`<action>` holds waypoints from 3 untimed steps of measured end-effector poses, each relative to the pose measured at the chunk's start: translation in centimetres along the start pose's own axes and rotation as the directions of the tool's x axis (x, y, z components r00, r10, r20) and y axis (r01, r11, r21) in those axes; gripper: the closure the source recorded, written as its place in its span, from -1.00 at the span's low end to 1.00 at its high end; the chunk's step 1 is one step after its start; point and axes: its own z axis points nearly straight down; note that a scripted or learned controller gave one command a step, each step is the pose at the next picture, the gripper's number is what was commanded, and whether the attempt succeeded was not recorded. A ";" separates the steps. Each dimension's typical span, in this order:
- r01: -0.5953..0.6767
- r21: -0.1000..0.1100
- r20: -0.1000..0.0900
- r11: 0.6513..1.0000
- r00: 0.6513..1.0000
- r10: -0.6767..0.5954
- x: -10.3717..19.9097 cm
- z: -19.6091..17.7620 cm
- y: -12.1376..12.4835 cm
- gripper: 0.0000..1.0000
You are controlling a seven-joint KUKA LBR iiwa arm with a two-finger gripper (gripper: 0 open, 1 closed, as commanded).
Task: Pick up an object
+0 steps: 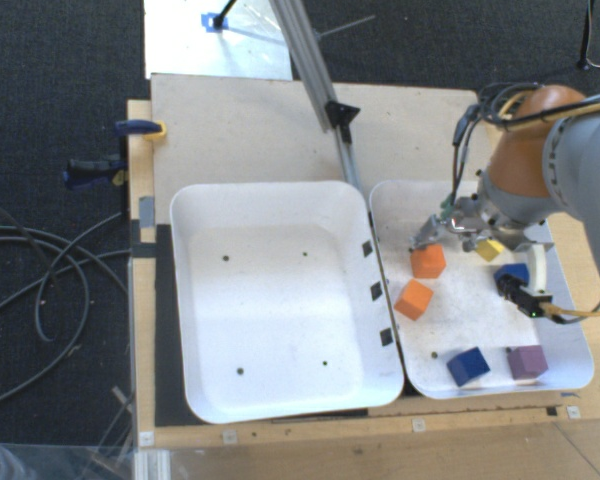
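Right bin (580,368), near edge. Blue cube (468,365) and purple cube (527,361), side by side but apart, both resting flat on the bin floor. Blue cube is turned so one corner faces the near rim; purple cube sits squarer to the rim. Neither has a long axis to speak of.

Right bin, middle. Two orange cubes: nearer orange cube (414,299), tilted diamond-wise beside the divider between the bins; farther orange cube (429,261), just beyond it and near it, edges roughly square to the view. Another blue block (513,275) lies farther right, partly under the wrist cabling, outline unclear.

Right bin, far part. End effector (450,224) hangs low, just beyond the farther orange cube, close to it. Whether its fingers are spread or pressed together cannot be told; nothing is seen between them. Yellow block (489,250) lies just right of it, partly hidden.

Judged target: farther orange cube, being closest to the end effector.

Risks, as judged. A descent off-centre could land a finger on the cube's top or nudge it toward its orange neighbour. A corner-to-corner closure could spin the cube out. The yellow block close by could be caught instead.

Left bin (195,298): on the same surface (240,128), bearing no part in this.
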 end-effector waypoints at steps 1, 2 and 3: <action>-0.004 -0.008 0.011 1.000 1.000 0.004 0.6 0.0 -0.5 -1.00; -0.001 0.000 -0.004 1.000 1.000 0.001 -0.4 0.0 0.0 -1.00; -0.003 -0.014 0.011 1.000 1.000 0.003 0.7 -0.1 -1.0 -1.00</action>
